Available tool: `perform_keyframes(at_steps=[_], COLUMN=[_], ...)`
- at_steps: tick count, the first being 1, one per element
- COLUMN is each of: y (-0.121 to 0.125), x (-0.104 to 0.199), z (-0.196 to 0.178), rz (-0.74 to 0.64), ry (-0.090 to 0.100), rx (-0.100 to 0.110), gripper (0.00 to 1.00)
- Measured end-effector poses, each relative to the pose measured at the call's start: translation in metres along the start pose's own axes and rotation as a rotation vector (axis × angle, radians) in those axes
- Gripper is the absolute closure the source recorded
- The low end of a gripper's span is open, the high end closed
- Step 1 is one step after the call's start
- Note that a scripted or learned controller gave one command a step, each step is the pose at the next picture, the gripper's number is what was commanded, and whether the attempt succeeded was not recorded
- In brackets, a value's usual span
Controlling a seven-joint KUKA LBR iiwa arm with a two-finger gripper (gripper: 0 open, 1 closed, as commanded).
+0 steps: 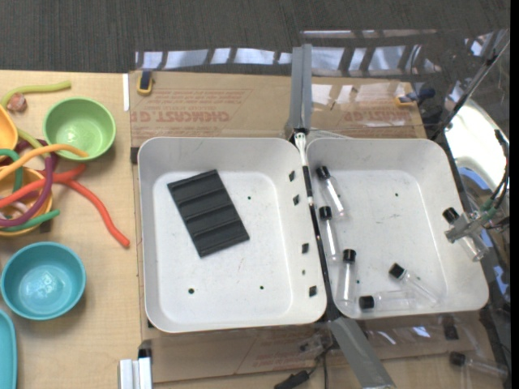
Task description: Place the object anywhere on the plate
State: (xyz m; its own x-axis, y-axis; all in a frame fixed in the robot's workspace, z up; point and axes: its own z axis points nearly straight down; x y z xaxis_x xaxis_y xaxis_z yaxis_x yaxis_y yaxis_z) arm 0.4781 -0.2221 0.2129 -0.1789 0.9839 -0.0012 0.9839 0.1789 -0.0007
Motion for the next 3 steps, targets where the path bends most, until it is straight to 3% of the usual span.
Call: perform_keyframes(at_steps=[1, 2, 3], y=[-0.001, 0.014, 0.007], x=[0.001, -0.003, 0.036], z=[0.082, -0.200, -0.033], rz=[-0.117, -0.159, -0.254], ry=[0.002, -0.001, 0.001], rx=[0.001, 0.000, 0.001], gripper=[1.00, 1.00, 1.00])
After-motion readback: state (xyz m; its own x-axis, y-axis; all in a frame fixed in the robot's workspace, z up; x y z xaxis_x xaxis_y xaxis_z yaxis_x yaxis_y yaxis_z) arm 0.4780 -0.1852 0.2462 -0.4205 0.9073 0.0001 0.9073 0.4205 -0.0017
